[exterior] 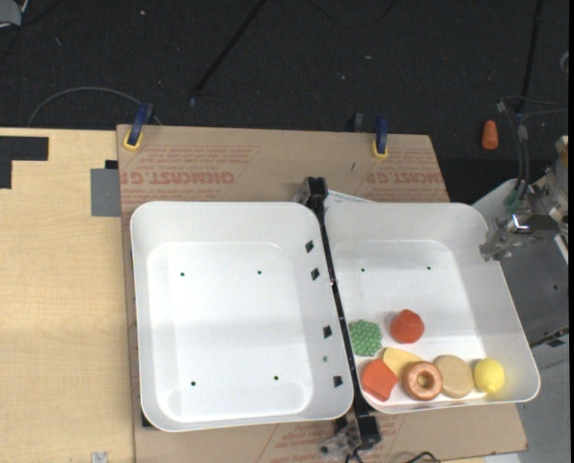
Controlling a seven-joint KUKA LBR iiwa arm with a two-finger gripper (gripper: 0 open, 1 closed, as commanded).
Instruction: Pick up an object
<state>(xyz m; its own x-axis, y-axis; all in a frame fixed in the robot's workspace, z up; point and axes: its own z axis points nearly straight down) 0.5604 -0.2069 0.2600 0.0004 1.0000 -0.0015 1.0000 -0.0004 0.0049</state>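
Objects you could pick all sit in the right bin [460, 230], so read the scene from the left to reach them. You first cross bare light wood of the table [45, 307] with black and grey patches near its upper left, then a sheet of cardboard [267, 167] printed in red, held at its far edge by two clamps with yellow tips [135, 135] [380, 141]. On the cardboard lies the left bin [147, 249], a shallow white tray with a few small dark dots on its floor. A row of black clips [327, 297] runs down the seam where the two bins meet. In the right bin the pieces crowd the near edge: a green knobbly round [366, 336] just beside the seam, an orange-red block [379, 380] nearer you, a red rounded piece [407, 326] standing a little apart above the rest, a pale yellow piece [398, 359] partly tucked under its neighbours, a ring-shaped doughnut [423, 380], a tan disc [452, 375] touching it, and a yellow lemon-like ball [489, 375] in the near right corner. Further right, past that bin's far right corner, you see the tool [518, 228], metallic and small at the edge of view, clear of the bin; you cannot tell how its fingers stand or whether anything is in them.
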